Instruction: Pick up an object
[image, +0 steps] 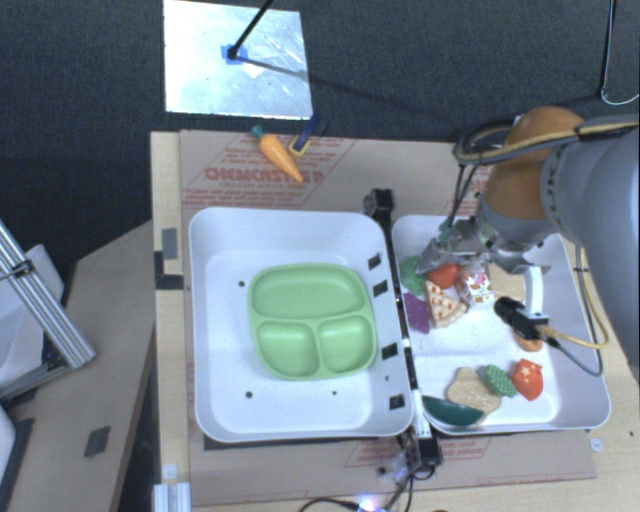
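Note:
My gripper (449, 259) hangs low over the upper left part of the right bin (575, 400). It sits right above a small red toy (443, 276). Close by lie a pizza slice (446, 301), a purple piece (417, 313) and a green leafy piece (409, 270). Whether the gripper touches any of them is hidden by its body. Along the bin's front lie a tan bread piece (468, 388), a green ridged piece (497, 380), a red strawberry (528, 378) and a dark green piece (449, 410).
The left bin (215, 400) holds a green divided plate (310, 320). An orange carrot (279, 156) lies on the cardboard behind the bins. A black cable part (516, 316) and a white bracket (533, 285) hang off the arm over the right bin.

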